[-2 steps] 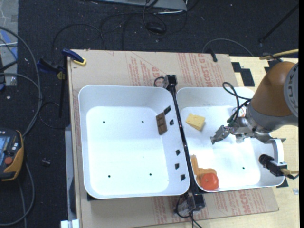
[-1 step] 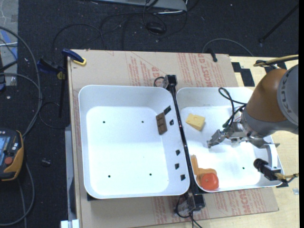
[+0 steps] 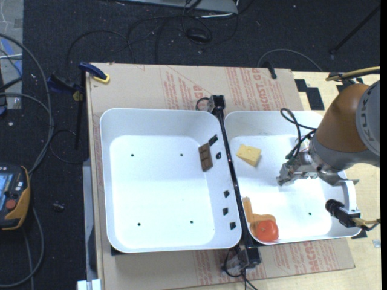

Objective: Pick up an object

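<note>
Hard to tell if the claw (image 3: 289, 177) is open or shut, half hidden under the arm (image 3: 347, 132). Hanging over the right bin (image 3: 266, 121), near the yellow block (image 3: 248, 154), holding nothing.

Arm over right bin, two bins on bench.

Landmark: the black divider (image 3: 228, 162) between the bins. Gripper (image 3: 288, 177) low over the right bin (image 3: 284, 121), right of the divider, nothing seen between its fingers. Yellow block (image 3: 249, 154) just right of the divider. Red ball (image 3: 265, 229) at its near end, touching an orange piece (image 3: 248, 208). Brown block (image 3: 205, 157) just left of it, in the left bin (image 3: 121, 122).
</note>
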Controlling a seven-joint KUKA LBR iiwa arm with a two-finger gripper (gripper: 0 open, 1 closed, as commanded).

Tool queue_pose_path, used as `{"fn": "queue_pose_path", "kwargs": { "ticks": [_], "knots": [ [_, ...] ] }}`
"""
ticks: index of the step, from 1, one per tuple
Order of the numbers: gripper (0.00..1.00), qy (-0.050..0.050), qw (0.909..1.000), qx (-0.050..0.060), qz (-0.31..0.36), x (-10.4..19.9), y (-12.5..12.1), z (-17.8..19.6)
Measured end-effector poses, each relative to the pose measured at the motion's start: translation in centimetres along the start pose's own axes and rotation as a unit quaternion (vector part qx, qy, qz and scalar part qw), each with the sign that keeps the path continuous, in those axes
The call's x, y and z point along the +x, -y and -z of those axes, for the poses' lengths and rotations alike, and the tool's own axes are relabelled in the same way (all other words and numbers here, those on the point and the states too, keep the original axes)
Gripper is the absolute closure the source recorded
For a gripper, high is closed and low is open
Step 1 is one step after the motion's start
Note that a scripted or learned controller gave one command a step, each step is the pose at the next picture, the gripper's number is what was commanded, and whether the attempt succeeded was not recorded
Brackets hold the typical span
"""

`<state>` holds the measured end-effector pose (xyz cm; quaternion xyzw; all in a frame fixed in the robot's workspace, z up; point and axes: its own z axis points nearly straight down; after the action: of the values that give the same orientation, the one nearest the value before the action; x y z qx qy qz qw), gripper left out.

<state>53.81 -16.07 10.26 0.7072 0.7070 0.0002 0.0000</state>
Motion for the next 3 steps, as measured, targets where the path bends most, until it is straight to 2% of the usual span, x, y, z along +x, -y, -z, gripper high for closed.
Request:
{"fn": "queue_pose_path", "kwargs": {
  "ticks": [3],
  "knots": [
    [1.0, 0.0, 1.0, -0.001, 0.0, -0.2, 0.4, 13.3]
  ]
}}
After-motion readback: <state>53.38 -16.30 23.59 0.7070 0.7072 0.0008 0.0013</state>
